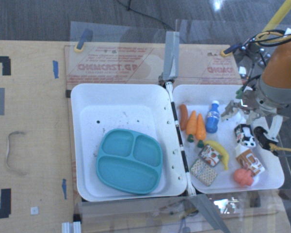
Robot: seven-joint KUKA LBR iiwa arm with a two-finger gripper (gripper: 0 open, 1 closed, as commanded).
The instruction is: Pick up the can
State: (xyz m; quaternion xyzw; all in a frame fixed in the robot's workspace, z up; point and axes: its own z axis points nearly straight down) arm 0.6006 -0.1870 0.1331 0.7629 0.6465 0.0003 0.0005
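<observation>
Hovering right of the banana, my gripper, grip state unclear, should drop squarely over the can beside it

Teal tray in left bin; can beside banana.

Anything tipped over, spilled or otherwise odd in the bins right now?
Nothing spilled. In the right bin the can lies on its side, tilted against the banana. The left bin shows a few dark specks above the teal plate.
</observation>
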